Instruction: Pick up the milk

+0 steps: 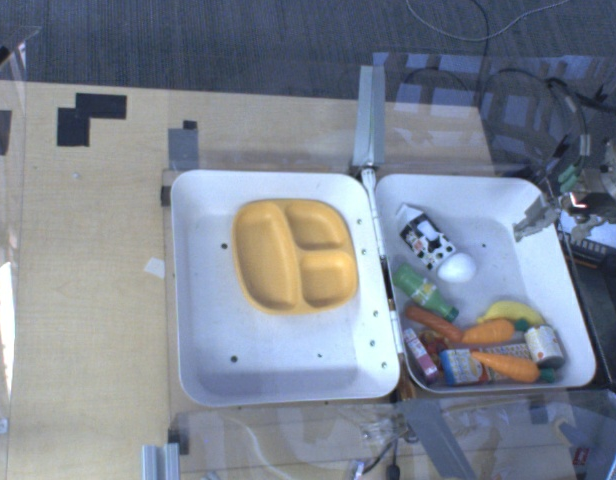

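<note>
**Milk lying in the right bin, gripper at the bin's right rim**

In the right bin [548,298], the milk [425,240] is lying on its side near the left wall, toward the far half, its black-and-white cow pattern facing up. A white egg [458,266] is touching its lower end. Just below, a green bottle [424,292] is resting along the left wall. Toward the near edge, a carrot [488,333], a banana [513,314], a second carrot [508,367] and a small can [544,345] are crowding together in the near right corner.

At the far right rim of that bin, the gripper [536,218] is hanging well apart from the milk; whether it is open or closed, I cannot tell.

In the left bin [198,298], a yellow divided tray [293,253] is sitting toward the far right part.
</note>
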Controlling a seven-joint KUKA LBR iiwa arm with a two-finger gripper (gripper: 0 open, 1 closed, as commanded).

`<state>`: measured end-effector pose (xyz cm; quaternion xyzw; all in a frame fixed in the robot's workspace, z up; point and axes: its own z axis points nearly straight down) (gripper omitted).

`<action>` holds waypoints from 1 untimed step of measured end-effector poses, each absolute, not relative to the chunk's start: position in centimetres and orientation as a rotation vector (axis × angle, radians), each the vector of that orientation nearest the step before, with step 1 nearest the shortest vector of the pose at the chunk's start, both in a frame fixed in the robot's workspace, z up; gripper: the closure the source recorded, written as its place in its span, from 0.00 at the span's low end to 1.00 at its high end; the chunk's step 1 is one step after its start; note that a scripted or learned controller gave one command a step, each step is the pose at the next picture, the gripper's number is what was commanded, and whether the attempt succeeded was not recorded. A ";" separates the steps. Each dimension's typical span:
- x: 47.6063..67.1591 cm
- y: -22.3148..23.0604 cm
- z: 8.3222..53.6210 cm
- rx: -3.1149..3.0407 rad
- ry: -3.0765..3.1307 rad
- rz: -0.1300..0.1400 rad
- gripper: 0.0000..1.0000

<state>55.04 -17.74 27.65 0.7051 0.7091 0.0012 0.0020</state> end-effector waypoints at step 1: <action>59.9 -7.2 19.2 2.328 2.107 0.003 0.00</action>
